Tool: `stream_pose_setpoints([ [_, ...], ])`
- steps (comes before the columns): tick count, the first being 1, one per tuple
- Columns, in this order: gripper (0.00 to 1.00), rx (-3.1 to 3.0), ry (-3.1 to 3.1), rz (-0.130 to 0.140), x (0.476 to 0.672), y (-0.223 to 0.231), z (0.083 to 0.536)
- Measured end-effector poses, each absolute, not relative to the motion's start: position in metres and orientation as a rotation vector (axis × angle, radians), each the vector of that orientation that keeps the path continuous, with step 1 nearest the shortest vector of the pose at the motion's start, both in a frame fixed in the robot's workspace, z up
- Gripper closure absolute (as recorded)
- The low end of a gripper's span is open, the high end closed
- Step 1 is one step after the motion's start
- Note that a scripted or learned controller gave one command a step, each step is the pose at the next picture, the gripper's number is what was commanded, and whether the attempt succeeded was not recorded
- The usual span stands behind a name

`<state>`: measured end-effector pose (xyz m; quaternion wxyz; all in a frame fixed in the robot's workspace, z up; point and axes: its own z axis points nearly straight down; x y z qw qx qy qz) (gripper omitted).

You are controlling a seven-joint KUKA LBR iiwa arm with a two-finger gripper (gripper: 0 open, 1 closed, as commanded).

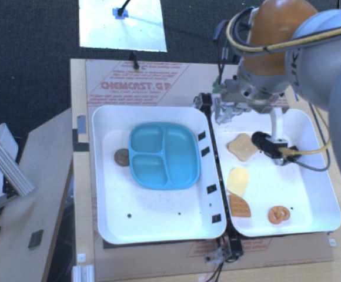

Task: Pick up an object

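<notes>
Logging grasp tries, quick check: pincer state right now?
Pincer: cannot be told from this view. It hangs over the far left corner of the right bin.

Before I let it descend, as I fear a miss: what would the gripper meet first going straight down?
Probably bare floor of the right bin, in its far corner by the divider. The gripper hangs just beyond the toast and would likely miss it, though depth is unclear from this slant.
</notes>
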<state>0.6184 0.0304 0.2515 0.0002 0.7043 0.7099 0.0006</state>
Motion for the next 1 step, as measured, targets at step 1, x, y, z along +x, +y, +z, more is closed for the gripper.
stream_pose_setpoints([
  [1, 1.0, 2.21, 2.234, 0.004, 0.6232, 0.092, 0.2388],
])
